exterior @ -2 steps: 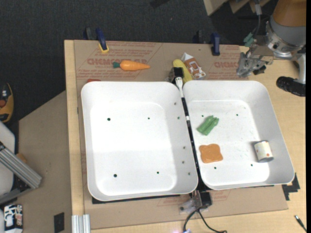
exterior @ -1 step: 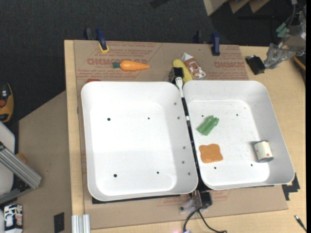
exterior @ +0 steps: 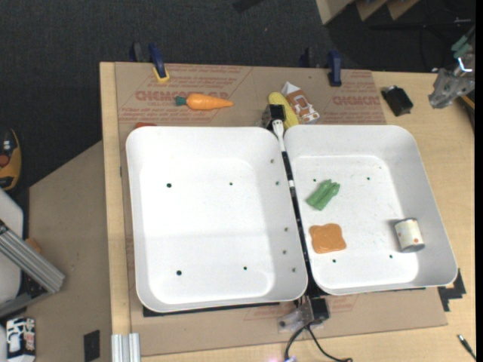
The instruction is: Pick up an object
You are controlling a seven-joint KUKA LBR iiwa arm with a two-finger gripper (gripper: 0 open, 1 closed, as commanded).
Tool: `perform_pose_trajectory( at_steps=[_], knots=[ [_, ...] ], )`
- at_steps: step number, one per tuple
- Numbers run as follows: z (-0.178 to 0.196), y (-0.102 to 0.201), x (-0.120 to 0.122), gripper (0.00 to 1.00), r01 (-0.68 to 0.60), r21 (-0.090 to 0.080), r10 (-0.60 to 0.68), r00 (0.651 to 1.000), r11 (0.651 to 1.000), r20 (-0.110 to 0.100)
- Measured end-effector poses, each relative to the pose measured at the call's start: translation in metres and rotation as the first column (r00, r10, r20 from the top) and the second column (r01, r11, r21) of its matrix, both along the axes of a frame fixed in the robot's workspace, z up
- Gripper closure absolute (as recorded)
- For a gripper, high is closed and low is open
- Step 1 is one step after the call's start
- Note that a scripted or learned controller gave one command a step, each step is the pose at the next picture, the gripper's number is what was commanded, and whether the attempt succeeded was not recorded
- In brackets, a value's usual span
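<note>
The right bin (exterior: 423,179) holds three things well apart: a green piece (exterior: 323,194) near its middle, an orange slab (exterior: 327,238) below it, and a small white cylinder (exterior: 408,234) toward the right wall. On the counter (exterior: 113,127) behind the bins lie a toy carrot (exterior: 204,102) and a yellow item (exterior: 281,105) beside a small packet (exterior: 302,105). The hand (exterior: 451,81) sits at the upper right edge, apart from the bins; whether it is open I cannot tell.

Grey metal tool (exterior: 453,81) at the right edge, angular, pale teal patch above
</note>
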State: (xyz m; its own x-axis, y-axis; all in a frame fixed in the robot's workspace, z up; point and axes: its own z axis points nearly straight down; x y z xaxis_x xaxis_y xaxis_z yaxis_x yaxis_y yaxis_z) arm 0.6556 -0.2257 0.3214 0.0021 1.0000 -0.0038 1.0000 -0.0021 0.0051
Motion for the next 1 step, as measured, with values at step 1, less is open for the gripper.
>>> perform_pose_trajectory(
  at_steps=[1],
  knots=[
    [0.108,0.0012,-0.0242,1.0,-0.001,-0.002,0.001,1.0,1.0,0.008]
  ],
)
